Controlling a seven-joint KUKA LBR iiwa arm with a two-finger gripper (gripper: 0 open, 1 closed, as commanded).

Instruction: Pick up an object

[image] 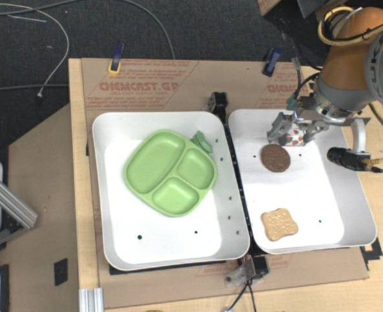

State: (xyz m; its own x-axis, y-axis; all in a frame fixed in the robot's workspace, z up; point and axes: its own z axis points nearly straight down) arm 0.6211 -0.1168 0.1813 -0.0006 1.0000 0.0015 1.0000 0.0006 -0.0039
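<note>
My gripper [292, 132] hangs low over the back of the right bin [347, 207], just behind a round dark-brown cookie [276, 158]. A small red-and-white bit shows at the gripper's tip; I cannot tell whether it is a separate object. A tan square cracker [279, 224] lies near the right bin's front edge. In the left bin [113, 200] sits a green divided plate [170, 172], with a small dark-green piece [202, 142] at its back right corner.
The two bins meet along a raised wall [233, 174] between them. The grey arm with its orange band [354, 44] comes in from the upper right, above the right bin's back corner. Cardboard [145, 83] lies under both bins.
</note>
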